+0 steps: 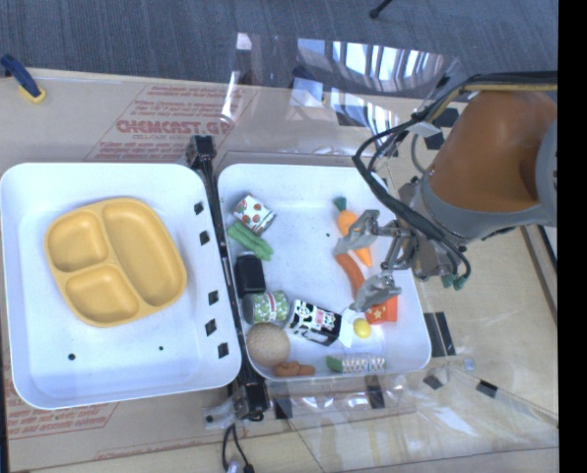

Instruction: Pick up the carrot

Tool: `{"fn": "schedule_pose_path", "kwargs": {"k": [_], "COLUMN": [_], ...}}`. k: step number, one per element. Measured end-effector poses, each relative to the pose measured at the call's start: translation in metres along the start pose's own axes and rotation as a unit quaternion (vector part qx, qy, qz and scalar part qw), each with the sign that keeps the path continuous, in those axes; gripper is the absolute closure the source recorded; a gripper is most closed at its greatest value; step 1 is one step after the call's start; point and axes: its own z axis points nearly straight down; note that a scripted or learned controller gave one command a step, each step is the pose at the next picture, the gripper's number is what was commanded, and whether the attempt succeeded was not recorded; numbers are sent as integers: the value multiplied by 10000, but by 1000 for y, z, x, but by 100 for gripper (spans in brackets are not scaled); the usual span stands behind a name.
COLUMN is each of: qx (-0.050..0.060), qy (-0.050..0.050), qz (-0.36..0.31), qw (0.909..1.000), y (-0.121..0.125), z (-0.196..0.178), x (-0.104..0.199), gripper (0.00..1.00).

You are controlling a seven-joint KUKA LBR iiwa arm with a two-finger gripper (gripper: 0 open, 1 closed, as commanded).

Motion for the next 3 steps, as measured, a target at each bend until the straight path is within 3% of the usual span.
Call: {"fn": "schedule_pose_path", "kwargs": {"k": [1, 2, 3], "qx": [-19, -6, -1], "qy": [46, 3, -22], "qz": [204, 869, 824], "qw": [9998, 9962, 9966], "y": [-35, -52, -50], "z": [110, 155, 142], "x": [-93, -104, -107], "gripper": [0, 0, 100]}}
